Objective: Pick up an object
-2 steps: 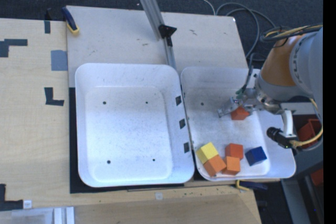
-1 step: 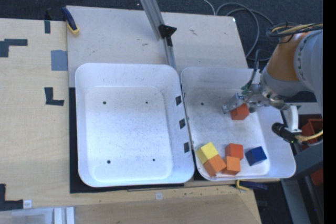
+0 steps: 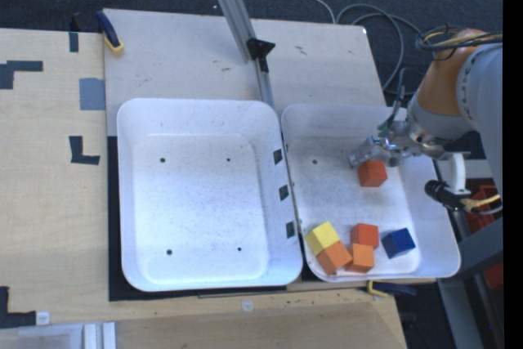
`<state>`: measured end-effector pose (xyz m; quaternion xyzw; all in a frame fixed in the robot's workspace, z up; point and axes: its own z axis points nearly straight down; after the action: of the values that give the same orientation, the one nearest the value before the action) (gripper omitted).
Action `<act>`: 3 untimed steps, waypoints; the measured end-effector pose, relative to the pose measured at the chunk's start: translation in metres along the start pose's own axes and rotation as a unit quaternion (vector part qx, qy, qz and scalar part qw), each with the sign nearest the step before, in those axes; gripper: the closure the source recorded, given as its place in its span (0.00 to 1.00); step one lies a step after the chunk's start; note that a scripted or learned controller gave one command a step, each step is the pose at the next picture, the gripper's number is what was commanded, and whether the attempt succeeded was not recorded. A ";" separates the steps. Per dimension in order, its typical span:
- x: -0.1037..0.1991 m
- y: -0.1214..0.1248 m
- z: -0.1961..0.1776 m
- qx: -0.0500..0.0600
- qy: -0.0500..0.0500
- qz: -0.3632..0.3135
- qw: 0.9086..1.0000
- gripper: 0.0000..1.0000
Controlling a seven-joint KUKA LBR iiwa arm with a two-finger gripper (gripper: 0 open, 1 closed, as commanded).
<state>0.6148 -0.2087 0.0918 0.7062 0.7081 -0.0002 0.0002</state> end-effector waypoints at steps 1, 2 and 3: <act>0.051 -0.018 0.000 0.002 0.001 -0.001 1.000 0.00; 0.049 -0.018 -0.009 0.002 0.000 0.000 1.000 1.00; 0.114 -0.056 -0.151 -0.002 0.001 -0.001 1.000 1.00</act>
<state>0.5580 -0.0945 0.2430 0.7053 0.7089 0.0019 0.0015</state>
